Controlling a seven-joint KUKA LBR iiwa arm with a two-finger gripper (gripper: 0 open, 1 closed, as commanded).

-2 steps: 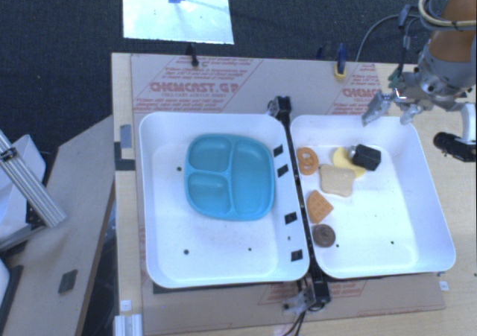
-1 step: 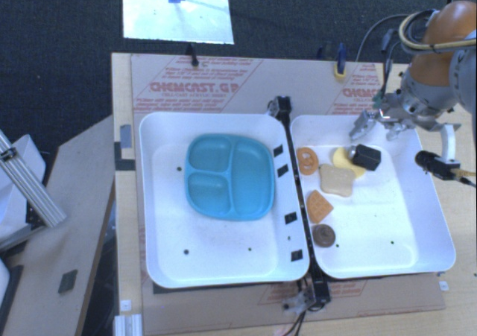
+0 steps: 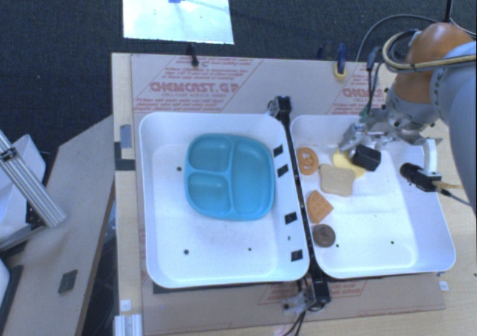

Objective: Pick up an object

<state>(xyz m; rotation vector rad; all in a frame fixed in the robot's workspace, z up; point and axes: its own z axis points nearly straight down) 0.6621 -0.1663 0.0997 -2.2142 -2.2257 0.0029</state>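
Gripper (image 3: pixel 365 154) hung over the right bin (image 3: pixel 425 252), w/ the yellow piece (image 3: pixel 344 162) just below-left of its tip, touching the bread slice (image 3: pixel 337 179). Couldn't tell jaw state; nothing visibly held.

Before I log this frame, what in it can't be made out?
- Gripper fingers: blurred, open or shut unclear, camera view.
- Yellow item: mostly covered by the gripper; contact unclear.
- Arm: cut off by the right edge.
- Small round brown piece: too small to identify.
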